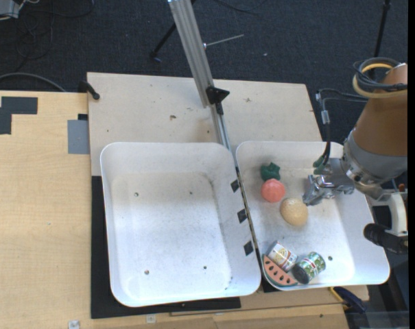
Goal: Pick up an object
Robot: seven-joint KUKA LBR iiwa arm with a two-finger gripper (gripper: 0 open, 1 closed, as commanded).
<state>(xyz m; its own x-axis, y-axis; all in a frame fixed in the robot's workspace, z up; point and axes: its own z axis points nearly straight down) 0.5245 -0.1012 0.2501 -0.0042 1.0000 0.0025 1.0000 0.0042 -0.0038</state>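
The right bin (358, 252) holds a red ball with a green top (272, 186), a tan egg-shaped object (294, 212), a small labelled can (281, 256), a green and black can (309, 266) and a watermelon slice toy (279, 275). My gripper (313, 192) hangs over the right bin, just right of the tan object and the red ball. Nothing shows between its fingers.
The left bin (125, 184) lies beside the right one, with a divider and black clips (239, 199) between them. A metal rail (193, 46) slants up at the back. The arm's orange band (385, 115) is at the right edge.
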